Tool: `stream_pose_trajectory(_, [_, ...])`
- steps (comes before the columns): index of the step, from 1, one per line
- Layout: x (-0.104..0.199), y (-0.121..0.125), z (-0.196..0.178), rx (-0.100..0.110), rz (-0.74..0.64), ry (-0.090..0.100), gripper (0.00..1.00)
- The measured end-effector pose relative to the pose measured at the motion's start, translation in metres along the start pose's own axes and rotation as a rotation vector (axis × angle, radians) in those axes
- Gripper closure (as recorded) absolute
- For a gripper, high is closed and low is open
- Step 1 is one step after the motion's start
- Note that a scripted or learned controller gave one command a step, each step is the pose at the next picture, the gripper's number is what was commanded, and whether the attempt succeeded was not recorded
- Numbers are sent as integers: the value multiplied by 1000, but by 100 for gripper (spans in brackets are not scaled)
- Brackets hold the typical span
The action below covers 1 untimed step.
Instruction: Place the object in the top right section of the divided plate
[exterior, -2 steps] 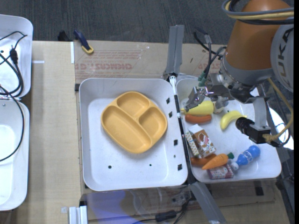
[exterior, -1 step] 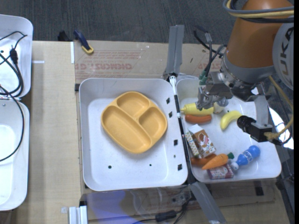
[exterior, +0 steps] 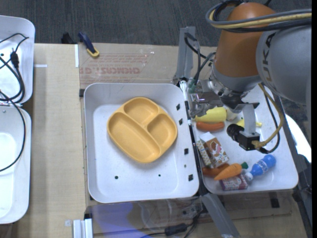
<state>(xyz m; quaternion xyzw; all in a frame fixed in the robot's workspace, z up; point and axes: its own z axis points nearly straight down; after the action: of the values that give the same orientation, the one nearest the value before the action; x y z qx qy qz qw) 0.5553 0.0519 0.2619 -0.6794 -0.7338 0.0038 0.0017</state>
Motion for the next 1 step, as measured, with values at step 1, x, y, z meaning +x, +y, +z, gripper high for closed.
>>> stream_pose_trajectory(1, [5, -5, 36, 0, -19, 0, 100])
